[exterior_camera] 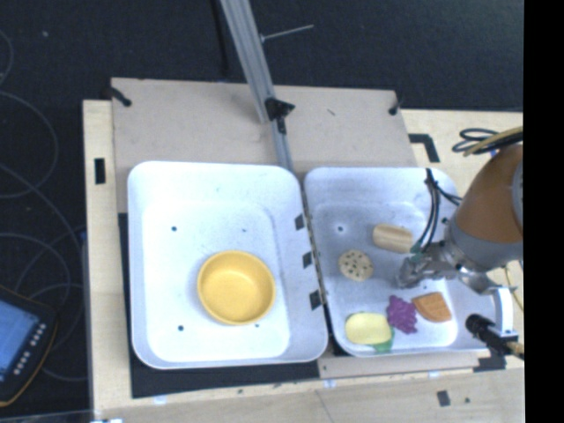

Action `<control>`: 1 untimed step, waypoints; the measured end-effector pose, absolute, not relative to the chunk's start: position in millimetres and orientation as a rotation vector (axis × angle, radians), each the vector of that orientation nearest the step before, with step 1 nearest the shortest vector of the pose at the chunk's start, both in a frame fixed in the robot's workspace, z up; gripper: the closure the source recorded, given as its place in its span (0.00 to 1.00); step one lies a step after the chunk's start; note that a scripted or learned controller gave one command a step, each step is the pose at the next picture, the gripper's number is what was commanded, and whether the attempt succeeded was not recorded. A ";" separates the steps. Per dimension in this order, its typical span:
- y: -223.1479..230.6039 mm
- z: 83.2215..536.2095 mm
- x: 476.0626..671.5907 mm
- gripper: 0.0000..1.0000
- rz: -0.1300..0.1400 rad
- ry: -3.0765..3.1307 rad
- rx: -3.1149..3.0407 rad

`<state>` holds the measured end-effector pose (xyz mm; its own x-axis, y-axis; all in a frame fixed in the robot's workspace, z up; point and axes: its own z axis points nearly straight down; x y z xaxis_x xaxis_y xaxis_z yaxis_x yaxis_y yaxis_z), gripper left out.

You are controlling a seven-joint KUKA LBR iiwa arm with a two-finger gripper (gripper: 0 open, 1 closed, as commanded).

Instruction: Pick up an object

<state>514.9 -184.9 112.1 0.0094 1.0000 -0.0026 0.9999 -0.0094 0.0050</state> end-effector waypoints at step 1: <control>-183.7 156.1 514.6 1.00 0.005 2.217 2.217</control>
<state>514.6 -183.7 156.1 -0.0004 1.0000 -0.0022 1.0000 0.0004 0.0067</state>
